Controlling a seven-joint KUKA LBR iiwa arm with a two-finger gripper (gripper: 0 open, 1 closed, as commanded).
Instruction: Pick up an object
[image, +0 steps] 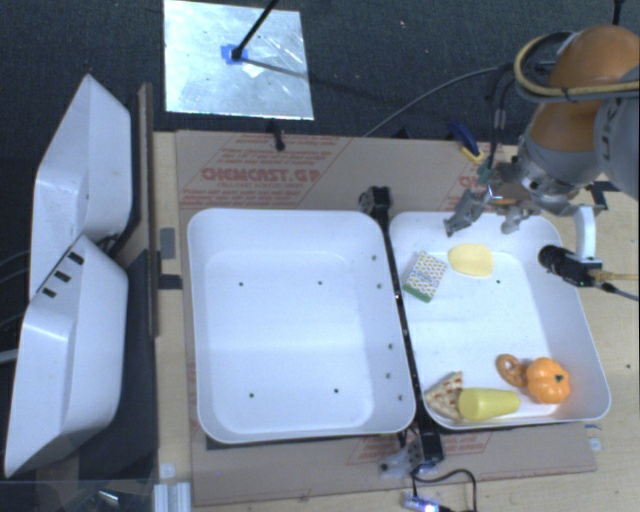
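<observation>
Gripper (489, 212) hangs with fingers spread and nothing between them over the right bin's (575, 330) twelve o'clock rim, just at eleven o'clock of the pale yellow object (470, 260) lying inside the bin.

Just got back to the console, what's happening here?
The arm is at the far edge of the right bin, its gripper open with nothing between the jaws. Just below it lie a pale yellow piece and a green-patterned block. A small orange pumpkin sits near the front.
</observation>
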